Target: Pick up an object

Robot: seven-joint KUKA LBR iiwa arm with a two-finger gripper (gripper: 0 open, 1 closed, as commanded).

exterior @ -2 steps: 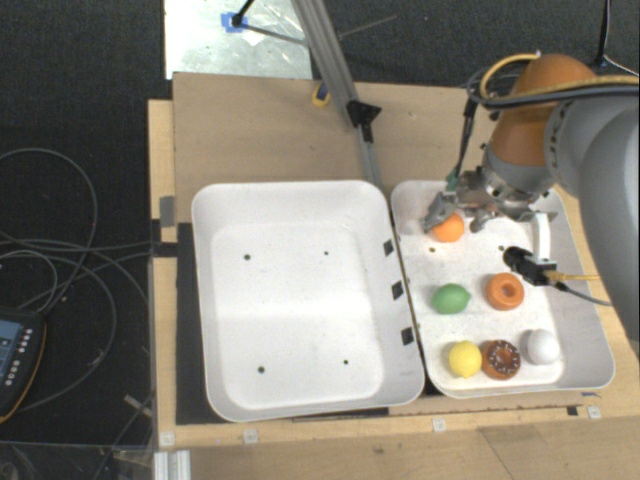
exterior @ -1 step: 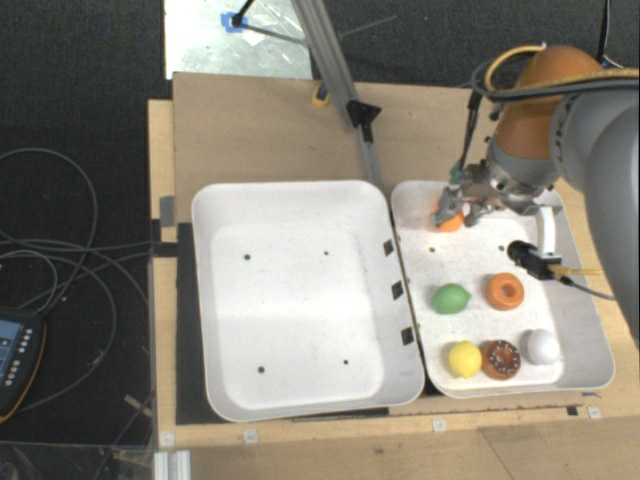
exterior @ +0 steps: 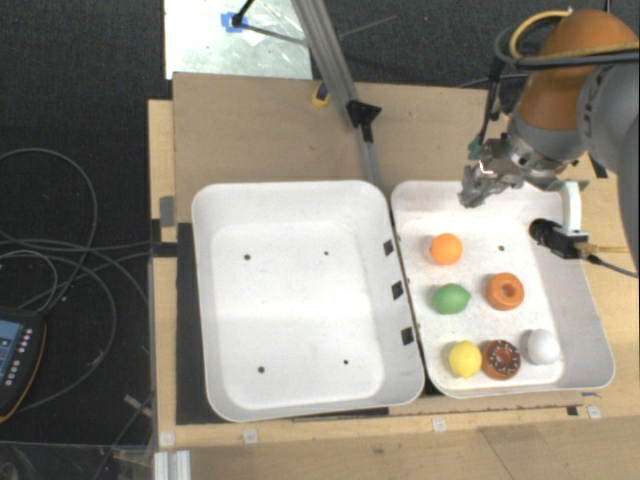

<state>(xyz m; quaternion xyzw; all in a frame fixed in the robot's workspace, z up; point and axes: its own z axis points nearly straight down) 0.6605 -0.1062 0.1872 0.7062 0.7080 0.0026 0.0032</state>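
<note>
Orange ball [exterior: 446, 249] (unlabelled) near tool [exterior: 474, 194]

No text, label, brand, number or sign could be read on the bench [exterior: 270, 128], the bins or the handheld device [exterior: 15, 353] at the left edge.

One fixed camera high above the bench [exterior: 270, 118], looking down aslant; both white bins [exterior: 215, 208] fully in frame

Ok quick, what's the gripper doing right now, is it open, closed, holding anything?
Gripper: above the far end of the right bin, with nothing seen in it; open or closed cannot be told from this view.
</note>
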